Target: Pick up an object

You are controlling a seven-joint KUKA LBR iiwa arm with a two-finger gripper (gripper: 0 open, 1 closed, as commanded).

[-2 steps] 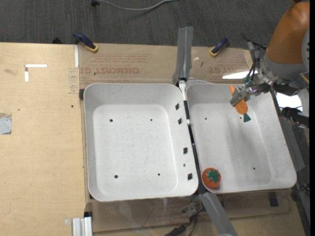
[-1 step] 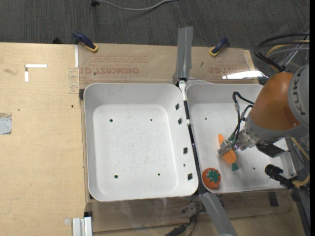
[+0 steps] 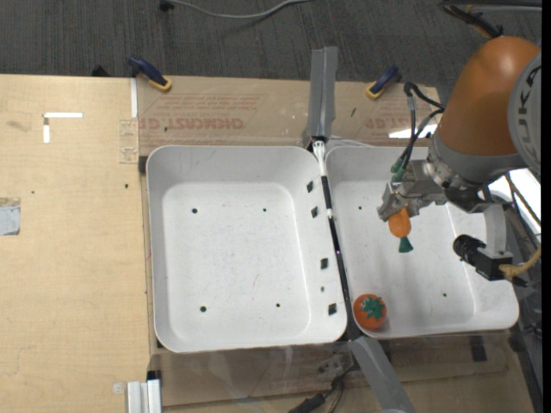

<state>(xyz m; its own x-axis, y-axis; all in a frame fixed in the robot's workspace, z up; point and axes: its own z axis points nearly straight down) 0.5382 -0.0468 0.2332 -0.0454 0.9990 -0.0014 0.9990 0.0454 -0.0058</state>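
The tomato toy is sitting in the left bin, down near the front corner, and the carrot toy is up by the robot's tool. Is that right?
Not quite. The tomato toy sits in the right bin, in its front-left corner beside the divider, not in the left bin. The camera view shows this. The rest holds: the carrot toy is up by the robot's tool.

Single fixed camera, mounted above the bench, looking down at a slant. Frame takes in both white bins side by side at middle distance. Arm enters from frame right.
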